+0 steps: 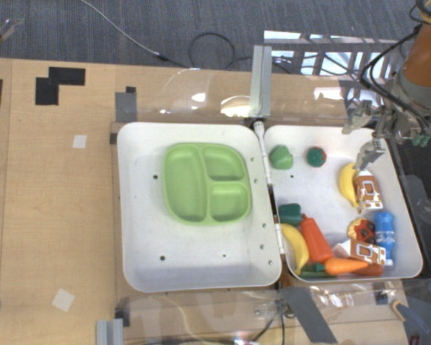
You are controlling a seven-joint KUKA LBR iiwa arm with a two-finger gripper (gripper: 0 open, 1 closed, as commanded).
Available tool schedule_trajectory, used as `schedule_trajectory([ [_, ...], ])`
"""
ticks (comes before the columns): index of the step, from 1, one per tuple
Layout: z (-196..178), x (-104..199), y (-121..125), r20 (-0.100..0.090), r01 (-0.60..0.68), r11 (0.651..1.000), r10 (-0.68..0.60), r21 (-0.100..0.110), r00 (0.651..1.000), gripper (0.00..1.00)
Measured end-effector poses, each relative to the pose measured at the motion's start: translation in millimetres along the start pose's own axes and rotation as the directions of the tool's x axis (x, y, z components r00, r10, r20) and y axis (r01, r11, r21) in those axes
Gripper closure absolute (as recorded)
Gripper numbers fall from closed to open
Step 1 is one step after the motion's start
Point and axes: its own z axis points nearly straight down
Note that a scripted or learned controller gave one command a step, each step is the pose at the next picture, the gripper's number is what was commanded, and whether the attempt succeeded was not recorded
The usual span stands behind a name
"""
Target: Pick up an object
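Gripper [370,153] poised above banana [347,183], right bin [409,264]; grip state indeterminate. Likely light, rigid, smooth plastic; best grasped across the curved middle.

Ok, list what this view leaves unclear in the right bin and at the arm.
- hand: small and blurred in the camera view; finger state unreadable.
- arm: cut off by the right edge.
- lower banana: partly covered by the orange bottle.
- Corner pile: overlapping packets, labels too small.

The arm [422,63] is grey with an orange band, black cables looping beside its metal gripper [371,154].
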Motion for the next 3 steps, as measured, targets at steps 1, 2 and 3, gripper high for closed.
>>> schedule_trajectory([
  [1, 116.9, 56.4, -3.4, 0.004, -0.003, 1.0, 0.003, 0.001, 1.0, 0.0],
  [2, 124.8, -16.0, 27.8, 0.002, 0.063, 0.998, -0.063, -0.001, 0.998, 0.0],
  [3, 127.1, 30.6, -20.0, 0.001, -0.03, 1.0, 0.03, 0.002, 1.0, 0.0],
])
